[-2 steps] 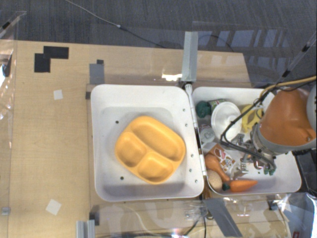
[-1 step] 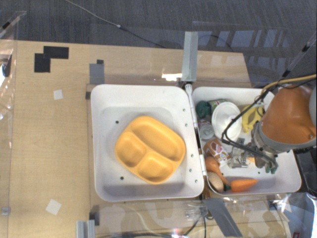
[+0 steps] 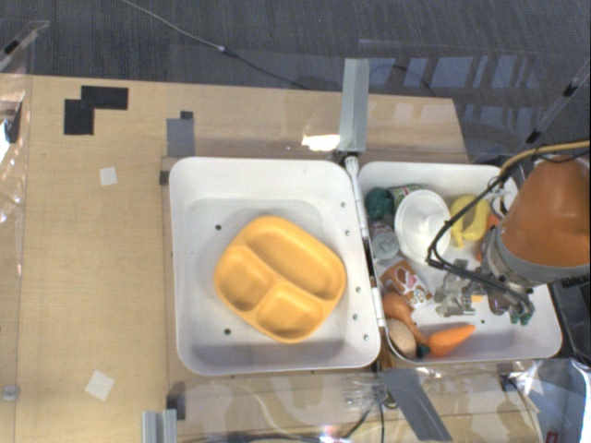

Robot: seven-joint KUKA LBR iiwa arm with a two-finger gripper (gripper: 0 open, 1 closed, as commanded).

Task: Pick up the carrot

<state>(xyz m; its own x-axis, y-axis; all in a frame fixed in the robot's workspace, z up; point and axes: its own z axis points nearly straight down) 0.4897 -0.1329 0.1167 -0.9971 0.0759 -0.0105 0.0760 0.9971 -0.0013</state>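
Pale wooden bench top (image 3: 83, 275) under even light, with a bright glare spot (image 3: 320, 142) near its far edge. Black L-shaped tape mark (image 3: 92, 107) at far left, small pale square stickers (image 3: 109, 176) scattered. Grey metal upright bracket (image 3: 355, 104) at the far edge. Dark grey ribbed carpet floor (image 3: 277, 12) beyond, crossed by a thin cable (image 3: 166, 24).

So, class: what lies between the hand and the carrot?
In the camera view, bare white bin floor separates the hand from the carrot just below it.
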